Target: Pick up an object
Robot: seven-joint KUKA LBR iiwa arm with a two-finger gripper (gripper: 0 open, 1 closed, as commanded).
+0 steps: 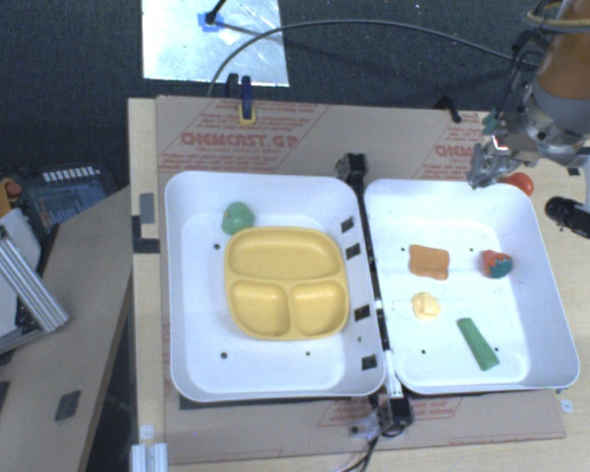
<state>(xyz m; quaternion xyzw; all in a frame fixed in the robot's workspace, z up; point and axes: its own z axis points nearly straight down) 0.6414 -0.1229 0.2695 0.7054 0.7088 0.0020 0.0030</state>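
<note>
Two white bins sit side by side on the tabletop point(147, 293); the left bin point(192, 362) has a yellow divided tray point(283, 281) w/ a green ball point(238, 216) just beside its top-left corner, touching or nearly so. The right bin point(546, 362) carries the likely picks — an orange block point(429, 261) near the middle, a pale yellow lump point(426, 305) just below it, a green stick point(478, 343) toward the lower right, and a red-and-teal piece point(496, 263) by the right wall. The arm point(570, 62) comes in from the right, and the tool point(488, 170) hangs over the back rim of the right bin, well apart from all four items; whether it's apart or together I can't tell, it's too small and dark from here, and nothing looks caught in it. A small red-orange thing point(518, 181) sits just beside the tool at the rim, half hidden by the wrist — can't say if it's inside the bin or outside. Risks as I see them: coming down from where it is, the tool would prob. hit the bin wall, not an object; the lump and block lie close, so a grab at one could nudge the other; the piece by the wall leaves little room on that side. The arm's upper part is cut off at the frame edge.
</note>
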